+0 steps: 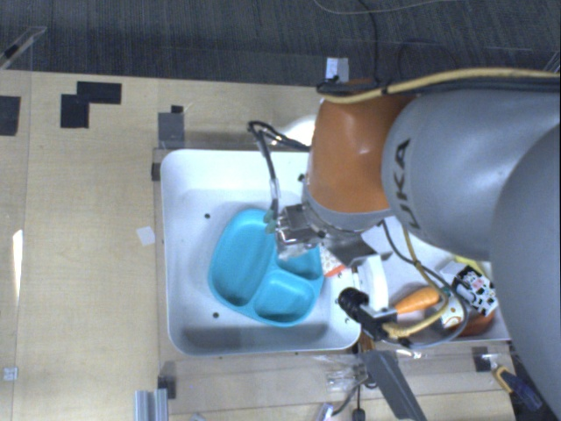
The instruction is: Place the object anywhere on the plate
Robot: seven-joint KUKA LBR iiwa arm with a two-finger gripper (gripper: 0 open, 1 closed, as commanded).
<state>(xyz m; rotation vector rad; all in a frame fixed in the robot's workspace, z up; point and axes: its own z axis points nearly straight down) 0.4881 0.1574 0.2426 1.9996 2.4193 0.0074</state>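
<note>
pincer (294, 235) sits low over the left bin (188, 191), at the right upper edge of the blue plate (259, 274). from my screen i see only some grey metal parts of it under the orange band (351, 160) of the arm, so i cannot tell its state, and i cannot tell if any object is between its parts.

the left bin holds the blue plate, which has divided sections: one long section on the left and smaller ones on the right side. the plate lies in the middle and lower right part of this bin. its sections look bare where i can see them, but the upper right corner of the plate is covered by the pincer.

the right bin (486, 327) is mostly hidden under the big grey arm (473, 174). in the part i can see there is an orange object like a carrot (414, 302), a small white thing with black spots (473, 288), a white piece (375, 281), and something reddish brown (478, 323) cut off by the arm. a black and yellow cable (386, 323) crosses over these things. i cannot say for sure which of them is the task's object.

the left side and the upper left corner of the left bin are open white floor, so near that wall there is room. between the plate and the lower wall there is only a narrow strip. the bench (79, 261) left of the bins is open, with black marks (88, 102) near its far edge.
</note>
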